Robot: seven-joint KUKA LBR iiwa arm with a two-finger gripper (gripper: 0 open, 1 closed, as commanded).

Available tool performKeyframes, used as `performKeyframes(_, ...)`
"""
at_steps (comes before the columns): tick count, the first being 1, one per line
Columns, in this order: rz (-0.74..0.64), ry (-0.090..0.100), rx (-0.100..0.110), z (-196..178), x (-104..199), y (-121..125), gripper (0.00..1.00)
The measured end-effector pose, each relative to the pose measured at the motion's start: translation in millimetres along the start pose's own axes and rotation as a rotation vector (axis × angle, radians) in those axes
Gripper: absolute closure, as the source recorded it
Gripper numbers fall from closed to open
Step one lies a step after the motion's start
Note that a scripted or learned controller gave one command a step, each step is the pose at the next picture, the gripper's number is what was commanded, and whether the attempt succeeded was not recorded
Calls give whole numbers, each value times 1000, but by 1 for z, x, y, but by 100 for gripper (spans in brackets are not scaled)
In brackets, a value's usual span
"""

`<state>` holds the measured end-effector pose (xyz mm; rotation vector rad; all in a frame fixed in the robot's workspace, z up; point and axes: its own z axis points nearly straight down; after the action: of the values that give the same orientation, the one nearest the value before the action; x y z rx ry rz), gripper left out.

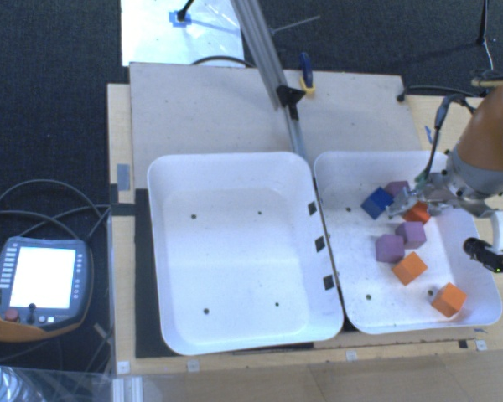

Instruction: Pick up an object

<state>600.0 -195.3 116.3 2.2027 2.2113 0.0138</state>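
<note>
The right bin (pixel 352 308) holds several small cubes. A blue cube (pixel 375 203) lies at the upper left of the group, with a purple cube (pixel 396 190) just behind it. My gripper (pixel 408 203) hangs low over the bin, between the blue cube and an orange cube (pixel 417 215), close to both. Two more purple cubes (pixel 414 234) (pixel 390 248) sit below it. An orange cube (pixel 410 268) lies further forward, and another orange cube (pixel 448 299) rests near the front right corner. No cube is seen lifted.
The left bin (pixel 163 249) stands beside the right one, with a low wall between them. A metal pole (pixel 264 48) slants over the board behind the bins. A teach pendant (pixel 38 287) lies on the floor at left. The arm's orange band (pixel 490 132) is at the right edge.
</note>
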Motion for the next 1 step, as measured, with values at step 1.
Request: performKeyframes(1,-2,-3,-4,-10,-1,1,100)
